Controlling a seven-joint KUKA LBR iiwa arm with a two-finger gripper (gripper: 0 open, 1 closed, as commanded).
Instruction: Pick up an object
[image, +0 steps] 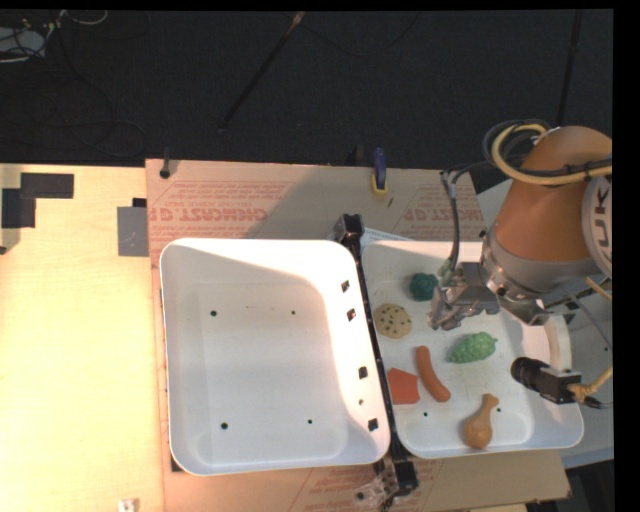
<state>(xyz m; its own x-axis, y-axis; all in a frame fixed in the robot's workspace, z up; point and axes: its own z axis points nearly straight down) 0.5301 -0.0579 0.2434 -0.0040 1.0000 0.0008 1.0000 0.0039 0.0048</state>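
arm reaches in from 3 o'clock, gripper low over the right bin; can't tell from here how the gripper is set, too small and dark; nothing visibly carried.

6 candidates in that bin; none chosen yet as far as i can judge:
- teal lump at 10 o'clock of the gripper, just beside it
- green leafy piece at 5 o'clock, just beside it
- round cookie at 9 o'clock, near the divider
- orange sausage at 7 o'clock, lying on a slant
- red wedge touching or nearly touching the sausage's left side
- drumstick at 6 o'clock, well apart, near the bin's front rim

left bin sits at 9 o'clock.

step in hand, my read: approach/descent, pre-grasp; gripper sits between teal lump and green piece, over bare bin floor, so closing here probably grabs nothing.

next move calls for: shift onto 1 item, centre on it, then close; green piece looks soft and lumpy, should grip fine; teal lump is small, may squirt out.
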